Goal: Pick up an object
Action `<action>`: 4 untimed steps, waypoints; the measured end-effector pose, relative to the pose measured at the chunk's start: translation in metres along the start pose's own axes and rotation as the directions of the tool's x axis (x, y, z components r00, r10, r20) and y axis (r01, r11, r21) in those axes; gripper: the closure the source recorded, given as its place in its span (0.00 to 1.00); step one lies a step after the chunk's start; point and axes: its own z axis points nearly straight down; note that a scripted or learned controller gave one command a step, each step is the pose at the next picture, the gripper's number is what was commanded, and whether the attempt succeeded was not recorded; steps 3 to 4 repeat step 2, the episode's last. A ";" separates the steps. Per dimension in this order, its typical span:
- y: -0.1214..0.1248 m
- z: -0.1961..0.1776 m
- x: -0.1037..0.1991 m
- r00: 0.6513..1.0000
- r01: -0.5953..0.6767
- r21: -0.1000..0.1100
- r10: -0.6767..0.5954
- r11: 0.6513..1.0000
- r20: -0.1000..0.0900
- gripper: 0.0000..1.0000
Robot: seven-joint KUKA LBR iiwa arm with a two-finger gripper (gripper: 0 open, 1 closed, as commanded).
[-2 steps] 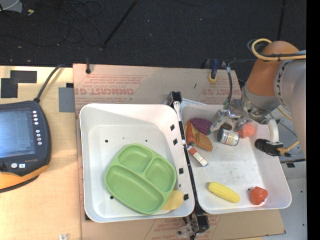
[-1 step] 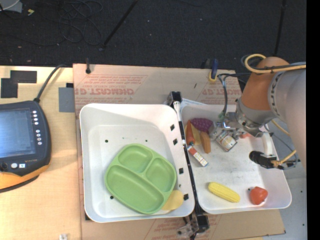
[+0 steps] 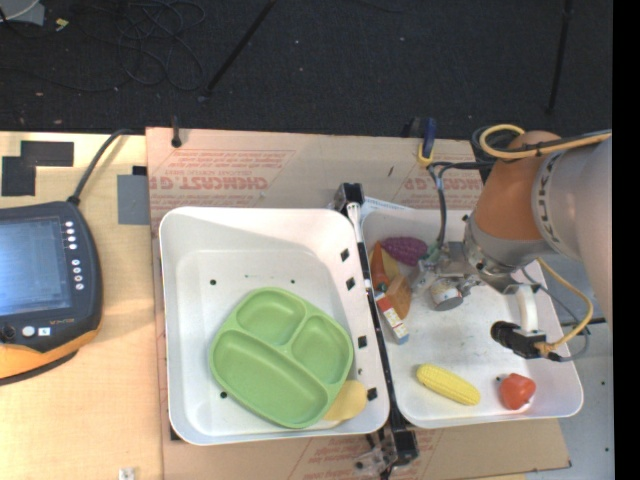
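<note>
There is one green plate (image 3: 282, 356). There are two white bins: the left bin (image 3: 200, 258) under the plate and the right bin (image 3: 560, 393) beside it. One yellow scrap (image 3: 347, 403) touches the plate's lower right edge. To the plate's right lie one corn cob (image 3: 448, 384), one red fruit (image 3: 516, 391), one purple piece (image 3: 405, 249), one orange piece (image 3: 385, 268) and one small carton (image 3: 392, 321). One handheld screen (image 3: 40, 278) sits to the plate's left.

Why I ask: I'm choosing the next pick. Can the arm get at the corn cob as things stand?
Probably yes: the corn cob lies alone and uncovered on the bare floor of the right bin, and the gripper is over that bin.
</note>
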 end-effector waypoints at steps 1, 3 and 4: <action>0.002 -0.012 -0.001 1.000 -0.002 -0.001 0.002 1.000 -0.003 1.00; -0.036 -0.105 0.096 1.000 0.011 -0.006 -0.012 1.000 -0.004 1.00; -0.036 -0.105 0.096 1.000 0.011 -0.006 -0.012 1.000 -0.004 1.00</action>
